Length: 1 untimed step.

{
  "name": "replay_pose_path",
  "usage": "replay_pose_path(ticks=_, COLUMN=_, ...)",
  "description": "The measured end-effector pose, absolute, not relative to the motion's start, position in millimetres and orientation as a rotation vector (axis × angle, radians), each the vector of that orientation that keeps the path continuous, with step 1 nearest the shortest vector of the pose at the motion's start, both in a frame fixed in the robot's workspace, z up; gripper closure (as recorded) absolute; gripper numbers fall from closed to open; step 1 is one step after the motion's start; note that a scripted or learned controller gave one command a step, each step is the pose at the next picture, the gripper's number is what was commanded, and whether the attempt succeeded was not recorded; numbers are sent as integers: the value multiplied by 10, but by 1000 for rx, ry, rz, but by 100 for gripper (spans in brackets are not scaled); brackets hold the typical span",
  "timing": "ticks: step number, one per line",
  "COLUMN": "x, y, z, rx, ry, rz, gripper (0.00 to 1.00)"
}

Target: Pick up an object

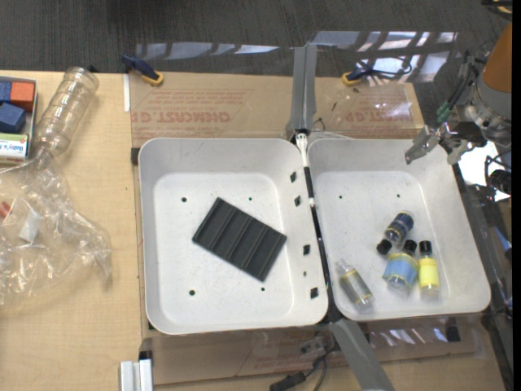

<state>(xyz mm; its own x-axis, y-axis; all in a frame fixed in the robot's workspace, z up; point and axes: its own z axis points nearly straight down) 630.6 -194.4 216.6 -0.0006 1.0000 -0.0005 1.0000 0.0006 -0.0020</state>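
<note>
The gripper [430, 142] hangs over the far right corner of the right bin [464, 218], and from here I'd say its fingers stand spread, nothing between them. Down in that bin's near right part sits a huddle of small bottles: a dark blue one [396, 230] lying tilted, a pale blue one [400, 269] just nearer the front, a yellow one [428, 270] with a black cap touching its side, and a clear vial [355, 283] lying a little apart to the left. So the likely targets lie well apart from the gripper, toward the front of the bin and somewhat left of it. The left bin [163, 218] holds one flat dark ribbed panel [239, 238], skewed on the floor, and that looks the harder grab: low, wide, little for two fingers to close on. To do this well, I'd go for the clear vial, since it has open floor around it; line the fingers across its narrow body, come straight down, and close only once they straddle it. The clustered three risk a finger landing on a neighbour and knocking things aside. Off to the left on the bench [106, 316] lie crumpled plastic wrap [41, 226] and a clear bottle [63, 108], not in play.
</note>
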Motion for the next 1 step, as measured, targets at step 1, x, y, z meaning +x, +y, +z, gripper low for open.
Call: replay_pose_path(ticks=1, x=5877, y=-1156, z=3313, rx=-2455, ry=-1961, rz=3, gripper=0)
